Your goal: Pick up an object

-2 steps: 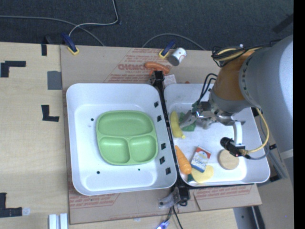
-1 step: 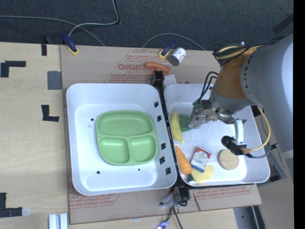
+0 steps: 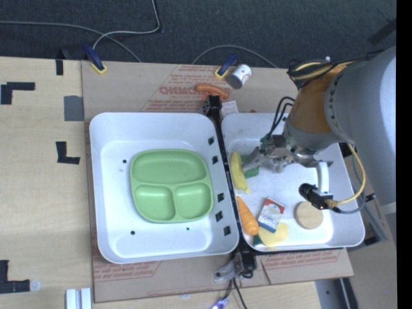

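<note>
1. A large grey robot arm with an orange band above its wrist reaches in from the right and bends down over the right-hand bin, seemingly placed to work among the small objects there.

2. Two shallow white plastic bins sit side by side on a sheet of brown cardboard, which lies on a pale wooden bench. The left bin and the right bin touch along a dark central divider, so anything picked from one could be carried straight across.

3. A pale green plastic plate with three compartments lies flat in the middle of the left bin, well apart from the arm.

4. The two-finger gripper hangs low in the upper left part of the right bin. Whether its fingers are spread or closed cannot be told, and nothing can be seen held between them.

5. A yellow banana-shaped toy lies just beside the gripper, along the divider. It looks the likeliest thing to be picked, judging by how close the gripper is.

6. An orange carrot-shaped toy lies below the banana, near the divider.

7. A small white and red carton rests just beside the carrot, with a pale yellow rounded piece below it.

8. A round tan disc like a biscuit lies near the bin's lower right.
</note>
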`<state>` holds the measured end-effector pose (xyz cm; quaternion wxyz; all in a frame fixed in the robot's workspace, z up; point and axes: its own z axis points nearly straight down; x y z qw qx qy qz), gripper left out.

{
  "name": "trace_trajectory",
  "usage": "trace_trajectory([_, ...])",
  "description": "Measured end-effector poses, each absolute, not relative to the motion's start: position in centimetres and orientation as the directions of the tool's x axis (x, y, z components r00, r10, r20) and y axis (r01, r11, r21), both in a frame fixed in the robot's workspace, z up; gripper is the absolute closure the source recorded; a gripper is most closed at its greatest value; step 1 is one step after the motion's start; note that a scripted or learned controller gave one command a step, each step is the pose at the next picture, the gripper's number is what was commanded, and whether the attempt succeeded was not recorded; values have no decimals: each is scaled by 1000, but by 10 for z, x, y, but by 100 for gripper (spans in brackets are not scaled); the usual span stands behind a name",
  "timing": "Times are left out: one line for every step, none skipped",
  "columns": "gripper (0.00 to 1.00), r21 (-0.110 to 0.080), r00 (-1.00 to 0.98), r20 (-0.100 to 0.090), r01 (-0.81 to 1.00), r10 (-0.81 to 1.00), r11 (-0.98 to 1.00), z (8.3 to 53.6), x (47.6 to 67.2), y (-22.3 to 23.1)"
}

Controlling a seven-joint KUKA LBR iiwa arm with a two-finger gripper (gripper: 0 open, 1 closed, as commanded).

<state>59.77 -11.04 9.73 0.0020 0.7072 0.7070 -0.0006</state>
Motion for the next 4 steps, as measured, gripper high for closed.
trace_trajectory([0, 6, 2, -6, 1000, 1000, -2, 87, 540, -114])
trace_trajectory([0, 9, 5, -13, 1000, 1000, -4, 87, 621, -109])
trace_trajectory([100, 4, 1, -6, 1000, 1000, -1, 97, 621, -105])
trace_trajectory([0, 5, 2, -9, 1000, 1000, -2, 97, 621, -107])
